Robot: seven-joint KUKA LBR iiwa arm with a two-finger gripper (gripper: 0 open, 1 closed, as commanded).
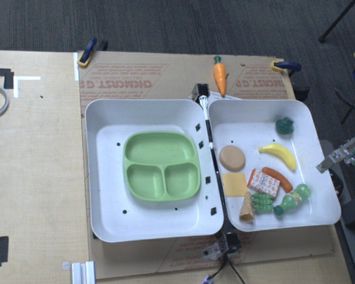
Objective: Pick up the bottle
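Observation:
The bottle is green and translucent. It lies on its side at the front right of the right bin, cap end toward the front left. My gripper hangs just outside that bin's right wall, up and to the right of the bottle and apart from it. Nothing shows in its grasp.
Beside the bottle lie a green pea pod, a red sausage, a small printed box, a cone and a cheese slice. Farther back are a banana, a round cookie and broccoli. The left bin holds a green divided plate. A carrot lies behind the bins.

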